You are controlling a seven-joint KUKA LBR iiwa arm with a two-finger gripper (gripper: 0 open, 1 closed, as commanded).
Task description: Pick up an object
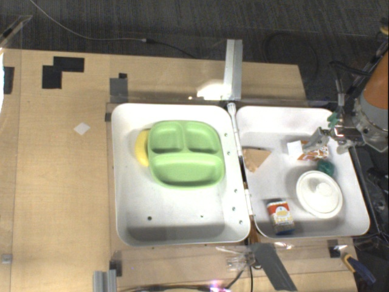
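A pale wooden desk (55,181) carries two shallow white bins side by side, with dark carpet (182,11) beyond its far edge and a thin cable (91,36) trailing across that carpet. Black patches (61,70) mark the desk's far left part, and a metal post (233,69) stands upright behind the seam between the bins. The left bin (176,224) holds a green tray (184,152) with three compartments, and a yellow thing (141,148) peeks out from under the tray's left edge, mostly hidden. The right bin (267,126) holds a tan wedge (255,159) near its left wall, a round white bowl (318,193) toward the right, a small red-and-white box (280,215) near the front wall, and a packet (311,153) with red print lying just behind the bowl, beside a small teal piece (327,167). The arm (374,102) comes in over the right bin's right rim, and its tool (320,140) hangs just above the packet; whether it is spread or pressed together cannot be told, and nothing visibly sits in its grip.
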